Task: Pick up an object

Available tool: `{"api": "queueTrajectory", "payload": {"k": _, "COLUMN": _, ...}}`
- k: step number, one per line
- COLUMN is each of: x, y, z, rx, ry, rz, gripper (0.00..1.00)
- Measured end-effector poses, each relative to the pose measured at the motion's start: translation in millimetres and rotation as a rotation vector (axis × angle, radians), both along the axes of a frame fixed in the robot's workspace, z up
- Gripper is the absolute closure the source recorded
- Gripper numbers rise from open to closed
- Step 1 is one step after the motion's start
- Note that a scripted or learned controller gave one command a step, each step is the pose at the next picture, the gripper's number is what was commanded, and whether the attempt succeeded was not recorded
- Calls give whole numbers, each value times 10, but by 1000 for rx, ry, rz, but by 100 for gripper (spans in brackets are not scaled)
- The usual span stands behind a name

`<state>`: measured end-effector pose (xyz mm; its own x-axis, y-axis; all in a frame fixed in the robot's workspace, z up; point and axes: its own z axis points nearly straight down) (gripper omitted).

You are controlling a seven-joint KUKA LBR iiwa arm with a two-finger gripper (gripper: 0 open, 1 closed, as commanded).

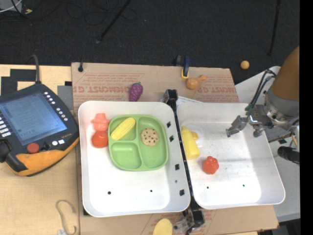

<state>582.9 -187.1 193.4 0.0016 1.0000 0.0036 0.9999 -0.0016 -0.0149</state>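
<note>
- Grey, my gripper (247,126) hovers over the right bin (264,192), fingers seemingly spread (nothing between them).
- Red pepper (211,165) lies near the yellow bottle (190,142).

we are looking down from one fixed camera above the bench, tilting toward the far edge, so the dark floor (146,18) is showing beyond. both white bins, left (93,180) and right (254,185), are sitting fairly near, mid-view.

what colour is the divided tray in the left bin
Light green; the divided tray shows best in the camera view, holding a corn cob and a cookie.
</note>
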Motion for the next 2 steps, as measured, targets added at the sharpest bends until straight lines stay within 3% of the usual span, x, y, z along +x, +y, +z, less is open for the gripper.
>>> {"api": "queueTrajectory", "payload": {"k": 1, "x": 30, "y": -5, "z": 81, "rx": -3, "ry": -14, "rz": 2, "gripper": 0}}
{"api": "queueTrajectory", "payload": {"k": 2, "x": 32, "y": 39, "z": -351, "rx": -2, "ry": -10, "rz": 5, "gripper": 0}}
